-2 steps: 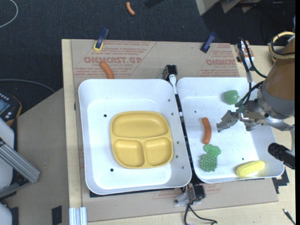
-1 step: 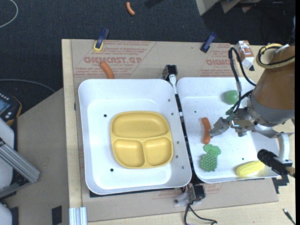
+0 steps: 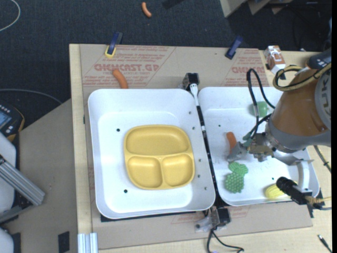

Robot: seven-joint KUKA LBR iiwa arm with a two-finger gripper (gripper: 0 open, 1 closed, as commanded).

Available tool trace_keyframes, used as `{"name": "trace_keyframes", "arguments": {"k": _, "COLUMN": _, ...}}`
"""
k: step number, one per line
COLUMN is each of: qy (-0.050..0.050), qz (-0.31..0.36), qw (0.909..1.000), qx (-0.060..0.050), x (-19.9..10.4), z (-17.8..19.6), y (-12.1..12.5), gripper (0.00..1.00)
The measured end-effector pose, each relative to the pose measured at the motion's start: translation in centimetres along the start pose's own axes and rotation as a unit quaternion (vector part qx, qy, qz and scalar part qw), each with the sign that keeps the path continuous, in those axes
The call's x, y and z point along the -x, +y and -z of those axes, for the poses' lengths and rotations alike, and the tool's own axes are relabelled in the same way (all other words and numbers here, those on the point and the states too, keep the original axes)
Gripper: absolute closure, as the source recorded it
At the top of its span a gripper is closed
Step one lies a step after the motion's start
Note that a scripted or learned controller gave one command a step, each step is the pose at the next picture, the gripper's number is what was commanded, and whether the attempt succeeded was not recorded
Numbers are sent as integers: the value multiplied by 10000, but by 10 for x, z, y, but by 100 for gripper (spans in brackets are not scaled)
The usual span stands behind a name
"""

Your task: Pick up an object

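Note:
The right bin (image 3: 221, 107) holds an orange carrot-like piece (image 3: 231, 139), a green bumpy toy (image 3: 235, 181) with a second green piece (image 3: 239, 168) just above it, a pale green item (image 3: 260, 109) at the back, and a yellow piece (image 3: 274, 192) at the front right. My gripper (image 3: 238, 152) hangs low over this bin, just below the orange piece and above the green pieces. I see nothing between its fingers.
The left bin (image 3: 105, 141) carries a yellow three-compartment plate (image 3: 158, 136). An orange sausage-like piece (image 3: 120, 78) lies on the cardboard behind that bin. Blue clamps (image 3: 112, 45) hold the board's back edge. Black cables (image 3: 255, 91) trail over the right bin.

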State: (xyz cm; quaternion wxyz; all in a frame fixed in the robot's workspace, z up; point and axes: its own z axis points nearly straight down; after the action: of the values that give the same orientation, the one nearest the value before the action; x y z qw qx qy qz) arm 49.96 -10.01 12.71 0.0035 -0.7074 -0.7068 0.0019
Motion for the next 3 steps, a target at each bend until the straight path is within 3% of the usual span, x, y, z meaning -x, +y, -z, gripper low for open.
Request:
{"name": "trace_keyframes", "arguments": {"k": 1, "qy": -3, "qz": -5, "qw": 10000, "qx": 21, "x": -1, "z": -44, "y": 0, "gripper": 0}}
{"name": "trace_keyframes", "arguments": {"k": 2, "qy": -10, "qz": -10, "qw": 10000, "qx": 47, "x": 0, "z": -32, "y": 1, "gripper": 100}}
{"name": "trace_keyframes", "arguments": {"k": 3, "qy": -20, "qz": 2, "qw": 10000, "qx": 64, "x": 0, "z": 16, "y": -8, "gripper": 100}}
